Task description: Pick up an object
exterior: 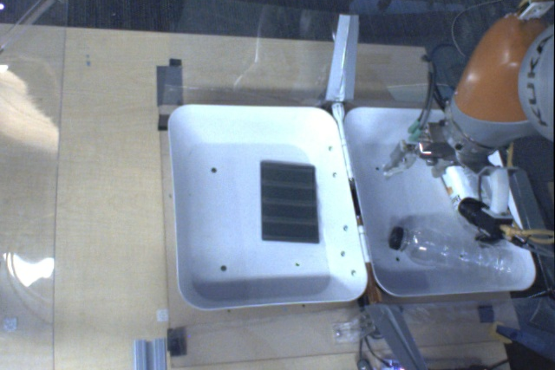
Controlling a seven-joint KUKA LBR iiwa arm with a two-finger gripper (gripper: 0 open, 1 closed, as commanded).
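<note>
Here we are over the bench (95,186), two white bins side by side, and the arm (503,82) is reaching in from the right, orange band showing, hanging above the far part of the right bin (379,208). The pincer (397,162) sits out at the arm's left end, above the bin's far-left floor, with nothing visibly in it; open or closed, I cannot tell from this angle. Down in the near part of that same bin lies a clear bottle (451,249), flat on its side, black cap (397,236) pointing left, body running off to the right along the near wall. It lies apart from the pincer, nearer to us. Over in the left bin (208,221), a dark ribbed block (289,201) lies flat, about in the middle, well apart from the arm.
</note>
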